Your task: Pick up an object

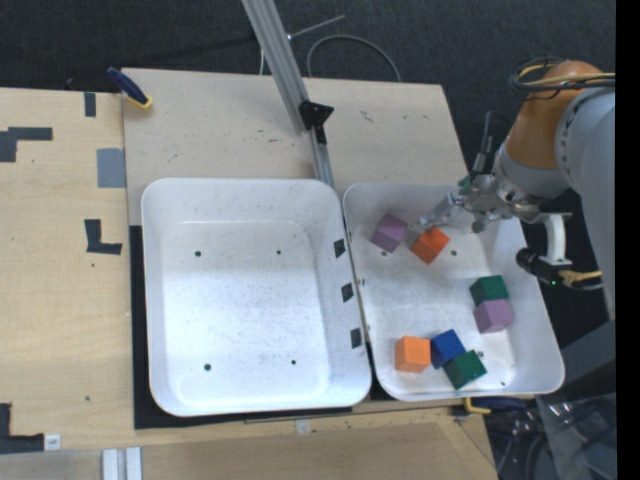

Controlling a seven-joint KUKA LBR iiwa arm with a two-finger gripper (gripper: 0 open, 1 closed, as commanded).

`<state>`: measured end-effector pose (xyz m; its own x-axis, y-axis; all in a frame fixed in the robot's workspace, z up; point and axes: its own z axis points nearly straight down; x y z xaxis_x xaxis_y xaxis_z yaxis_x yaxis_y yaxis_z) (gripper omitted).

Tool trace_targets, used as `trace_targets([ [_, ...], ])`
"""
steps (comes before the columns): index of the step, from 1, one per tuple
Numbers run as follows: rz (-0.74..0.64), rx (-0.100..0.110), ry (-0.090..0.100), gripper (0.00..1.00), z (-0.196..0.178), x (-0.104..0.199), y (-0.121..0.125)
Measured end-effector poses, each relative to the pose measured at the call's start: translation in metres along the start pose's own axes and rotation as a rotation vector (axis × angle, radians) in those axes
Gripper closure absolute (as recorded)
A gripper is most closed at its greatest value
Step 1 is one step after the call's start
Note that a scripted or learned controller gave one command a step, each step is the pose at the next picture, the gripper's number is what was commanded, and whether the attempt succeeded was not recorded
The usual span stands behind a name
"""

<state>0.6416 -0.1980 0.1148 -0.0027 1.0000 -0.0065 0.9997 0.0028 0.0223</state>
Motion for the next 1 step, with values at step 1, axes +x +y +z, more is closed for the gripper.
trace_targets([
  [1,0.004,-0.016,-0.008,0.0,0.0094,0.0477,-0.0172],
])
